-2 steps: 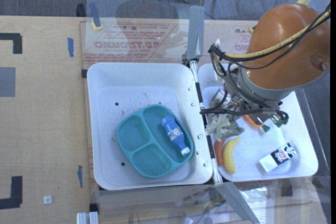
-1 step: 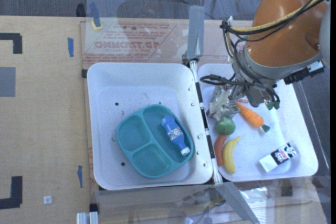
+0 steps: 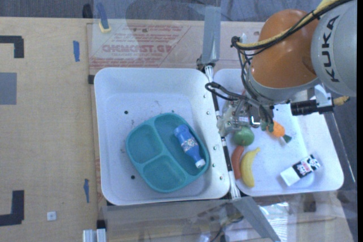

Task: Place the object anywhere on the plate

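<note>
A teal divided plate [image 3: 164, 158] lies in the left bin [image 3: 113, 93], and a blue bottle [image 3: 189, 145] rests on its right side. My gripper [image 3: 243, 120] hangs low over the left part of the right bin [image 3: 329, 139], just above a green round fruit [image 3: 244, 136]. The arm's orange band and wrist cover most of the gripper from above. A red pepper [image 3: 236, 157] and a yellow banana [image 3: 248, 166] lie just below the green fruit. An orange carrot-like piece [image 3: 277, 130] sits to the gripper's right.
A small white and black box [image 3: 300, 169] lies at the lower right of the right bin. Cables run from the arm across the bins' shared wall [image 3: 218, 133]. The wooden bench [image 3: 45, 122] stretches to the left.
</note>
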You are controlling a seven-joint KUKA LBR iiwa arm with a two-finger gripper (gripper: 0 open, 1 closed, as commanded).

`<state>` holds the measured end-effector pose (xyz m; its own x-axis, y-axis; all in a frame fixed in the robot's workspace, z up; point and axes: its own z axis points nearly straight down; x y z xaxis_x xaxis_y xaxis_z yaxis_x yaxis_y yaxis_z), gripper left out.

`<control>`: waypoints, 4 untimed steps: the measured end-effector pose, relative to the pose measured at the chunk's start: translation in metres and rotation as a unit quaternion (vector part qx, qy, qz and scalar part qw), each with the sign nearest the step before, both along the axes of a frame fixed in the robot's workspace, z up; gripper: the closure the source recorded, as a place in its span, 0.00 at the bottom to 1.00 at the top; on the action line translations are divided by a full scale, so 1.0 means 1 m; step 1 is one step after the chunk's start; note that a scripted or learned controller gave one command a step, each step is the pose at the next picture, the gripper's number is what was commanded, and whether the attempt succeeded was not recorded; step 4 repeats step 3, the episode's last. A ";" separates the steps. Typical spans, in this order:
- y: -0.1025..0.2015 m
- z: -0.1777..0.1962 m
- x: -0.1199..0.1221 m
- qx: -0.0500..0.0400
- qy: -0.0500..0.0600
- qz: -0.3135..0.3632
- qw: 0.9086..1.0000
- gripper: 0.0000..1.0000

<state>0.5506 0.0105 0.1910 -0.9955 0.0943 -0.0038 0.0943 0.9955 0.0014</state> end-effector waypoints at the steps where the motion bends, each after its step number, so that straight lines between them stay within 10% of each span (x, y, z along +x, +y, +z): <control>1: 0.074 -0.006 -0.011 0.000 0.001 -0.041 0.999 1.00; 2: 0.004 0.110 -0.041 0.000 -0.002 0.008 1.000 1.00; 3: -0.097 0.151 -0.061 -0.001 -0.003 -0.084 0.996 1.00; 4: -0.097 0.151 -0.061 -0.001 -0.003 -0.084 0.996 1.00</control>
